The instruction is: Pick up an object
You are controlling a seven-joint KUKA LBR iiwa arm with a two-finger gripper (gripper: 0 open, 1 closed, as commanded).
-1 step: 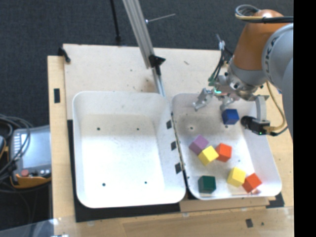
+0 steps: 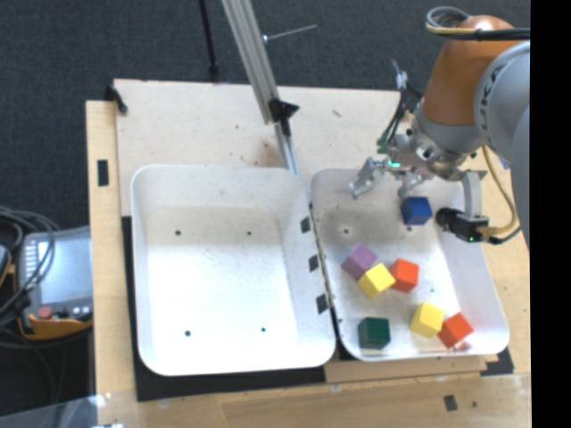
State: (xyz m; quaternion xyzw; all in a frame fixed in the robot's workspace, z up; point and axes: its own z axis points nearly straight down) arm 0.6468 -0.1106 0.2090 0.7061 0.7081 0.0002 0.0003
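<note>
My gripper (image 2: 388, 184) hangs over the far end of the right bin (image 2: 486, 279), and its two metal fingers stand spread apart with nothing between them. A blue cube (image 2: 416, 209) lies just below the right-hand finger, outside the gap. Further forward in the same bin lie a purple cube (image 2: 360, 260), a yellow cube (image 2: 376, 279) and an orange cube (image 2: 405, 275), close together. Near the front edge sit a green cube (image 2: 374, 333), a second yellow cube (image 2: 428, 318) and a second orange cube (image 2: 456, 329).
The left bin (image 2: 223, 266) lies beside the right one, sharing a middle rim. A slanted aluminium post (image 2: 254, 52) rises from the bench behind the bins. A black cable and connector (image 2: 464, 224) hang off the wrist at the right bin's far right.
</note>
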